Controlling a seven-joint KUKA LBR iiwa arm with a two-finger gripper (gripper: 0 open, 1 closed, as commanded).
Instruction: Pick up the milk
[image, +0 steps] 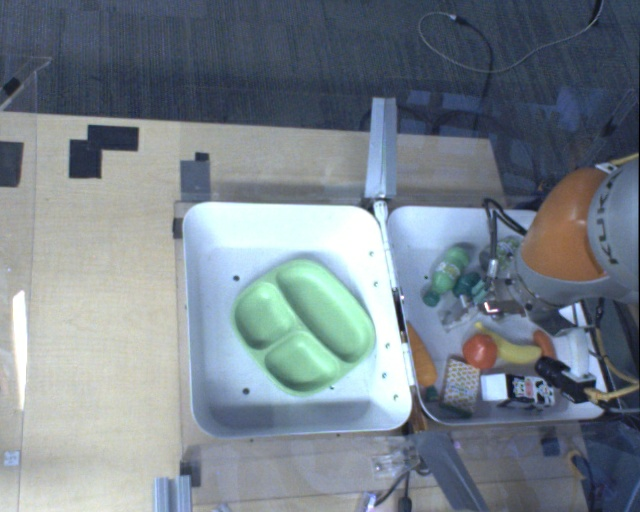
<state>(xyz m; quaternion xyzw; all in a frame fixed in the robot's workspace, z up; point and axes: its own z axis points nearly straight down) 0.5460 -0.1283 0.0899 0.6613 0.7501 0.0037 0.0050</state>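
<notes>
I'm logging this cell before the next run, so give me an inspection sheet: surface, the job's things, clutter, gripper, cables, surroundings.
Surface: wooden bench bearing the left bin and the right bin, side by side.
Job's things: milk, a small cow-patterned carton, lying at the right bin's front.
Clutter: green divided tray in the left bin; in the right bin, green bottle, tomato, banana, carrot, patterned packet.
Gripper: gripper low over the right bin's middle, apart from the milk; grip state unclear.
Cables: thin cable looped on the floor behind.
Surroundings: dark carpet.
</notes>
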